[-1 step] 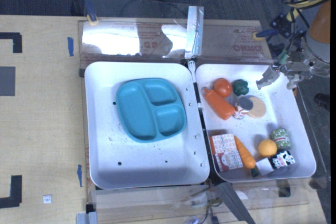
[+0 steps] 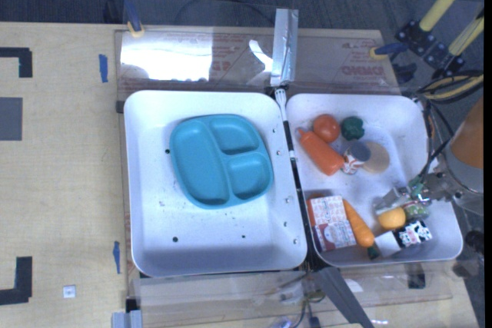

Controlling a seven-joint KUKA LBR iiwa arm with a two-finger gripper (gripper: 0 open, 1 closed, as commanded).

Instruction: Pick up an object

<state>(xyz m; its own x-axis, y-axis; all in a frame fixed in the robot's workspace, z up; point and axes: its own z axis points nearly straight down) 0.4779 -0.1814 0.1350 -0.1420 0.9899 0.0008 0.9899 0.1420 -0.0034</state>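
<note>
The right bin (image 2: 411,107) holds several toy objects. At its back lie a red tomato (image 2: 326,127), a dark green piece (image 2: 353,127), an orange bottle (image 2: 321,152) and a beige disc (image 2: 374,157). Toward the front are a red and white carton (image 2: 329,222), a carrot (image 2: 358,226), a small orange ball (image 2: 392,219) and a black and white block (image 2: 415,233). My gripper (image 2: 400,201) reaches in from the right and hangs low over the front right of this bin, just above the orange ball.
The left bin (image 2: 142,188) holds a blue divided plate (image 2: 221,159). A metal post (image 2: 284,46) stands behind the wall between the bins. Yellow bars and cables (image 2: 438,11) crowd the back right. The arm's orange band (image 2: 470,140) is at the right edge.
</note>
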